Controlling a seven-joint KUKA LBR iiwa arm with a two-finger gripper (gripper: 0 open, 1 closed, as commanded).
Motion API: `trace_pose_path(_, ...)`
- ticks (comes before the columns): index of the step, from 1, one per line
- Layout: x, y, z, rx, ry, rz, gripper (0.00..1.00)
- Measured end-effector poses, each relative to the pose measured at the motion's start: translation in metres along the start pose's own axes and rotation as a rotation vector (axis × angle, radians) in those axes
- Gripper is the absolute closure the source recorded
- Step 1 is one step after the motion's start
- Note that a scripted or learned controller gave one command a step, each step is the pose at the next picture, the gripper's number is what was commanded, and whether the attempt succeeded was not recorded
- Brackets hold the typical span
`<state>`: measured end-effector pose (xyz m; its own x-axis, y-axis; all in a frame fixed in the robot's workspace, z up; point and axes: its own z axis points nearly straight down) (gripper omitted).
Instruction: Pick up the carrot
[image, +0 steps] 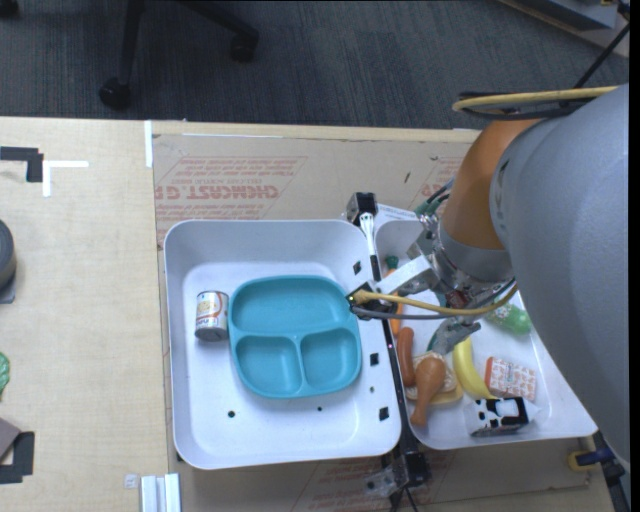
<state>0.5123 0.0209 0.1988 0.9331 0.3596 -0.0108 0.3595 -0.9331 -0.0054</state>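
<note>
The carrot (404, 352) is a slim orange stick lying along the left wall of the right bin (560, 400), its top end under a yellow cable. My gripper (452, 306) hangs low over the middle of that bin, just right of the carrot's upper end. The grey wrist and the orange band cover most of it. I see nothing held in it.
A brown drumstick (428, 384), a banana (463, 366), a red-and-white box (510, 378), a green item (515, 320) and a black-and-white object (499, 413) crowd the right bin. The left bin (190, 420) holds a teal divided plate (295, 335) and a small can (211, 315).
</note>
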Motion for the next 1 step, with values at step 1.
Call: trace_pose_path(1, -0.0077, -0.0678, 0.0017, -0.003, 0.007, 0.132, 0.0)
